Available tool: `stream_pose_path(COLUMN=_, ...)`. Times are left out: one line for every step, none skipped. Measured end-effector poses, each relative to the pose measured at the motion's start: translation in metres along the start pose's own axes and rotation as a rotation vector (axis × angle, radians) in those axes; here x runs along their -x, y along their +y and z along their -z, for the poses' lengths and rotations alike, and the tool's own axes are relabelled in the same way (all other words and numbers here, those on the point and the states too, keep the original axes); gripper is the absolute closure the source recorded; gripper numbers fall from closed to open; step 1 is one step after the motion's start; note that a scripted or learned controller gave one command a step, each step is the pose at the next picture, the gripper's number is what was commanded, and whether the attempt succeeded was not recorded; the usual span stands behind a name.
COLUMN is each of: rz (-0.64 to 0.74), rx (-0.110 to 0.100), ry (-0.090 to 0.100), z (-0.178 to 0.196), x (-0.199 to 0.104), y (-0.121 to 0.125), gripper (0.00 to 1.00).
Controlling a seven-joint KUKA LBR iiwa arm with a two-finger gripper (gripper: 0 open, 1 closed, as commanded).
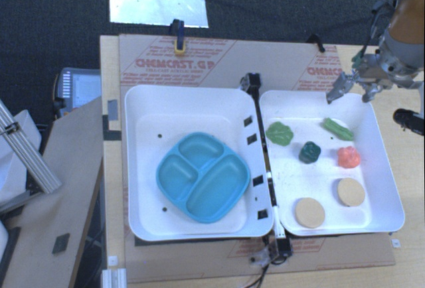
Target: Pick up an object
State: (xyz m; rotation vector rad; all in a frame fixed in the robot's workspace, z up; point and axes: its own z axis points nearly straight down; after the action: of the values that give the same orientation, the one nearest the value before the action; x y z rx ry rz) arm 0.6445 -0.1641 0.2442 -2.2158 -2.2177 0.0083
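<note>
Gripper above right bin's far edge, all pickable items lie below-left of it in view

Gripper [352, 87] hangs off the arm [405, 28] at top right, fingers spread, nothing between them, over the far rim of the right bin [388, 147]. Nearest item: long green piece [338, 128], just toward the near side and slightly left of the gripper, long axis slanting upper-left to lower-right, so a grip across its short side looks best. Further down: red piece [348, 157], dark teal piece [309, 152], light green lump [279, 133] by the divider, 2 tan discs [350, 192] [309, 212] at the near end, all apart from each other. Left bin [143, 107] has a blue tray [202, 176], well away from the gripper. My guess: shortest move is down & fwd to the long green piece
</note>
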Motion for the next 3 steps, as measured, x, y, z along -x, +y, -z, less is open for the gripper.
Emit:
stream_pose_path(rz=0.002, rx=0.010, ry=-0.002, z=0.006, x=0.000, y=0.002, gripper=0.00)
stream_pose_path(rz=0.001, rx=0.006, ry=-0.001, z=-0.051, x=-0.004, y=-0.005, gripper=0.00)
stream_pose_path(rz=0.000, rx=0.006, ry=-0.001, z=-0.109, x=0.000, y=0.002, gripper=0.00)
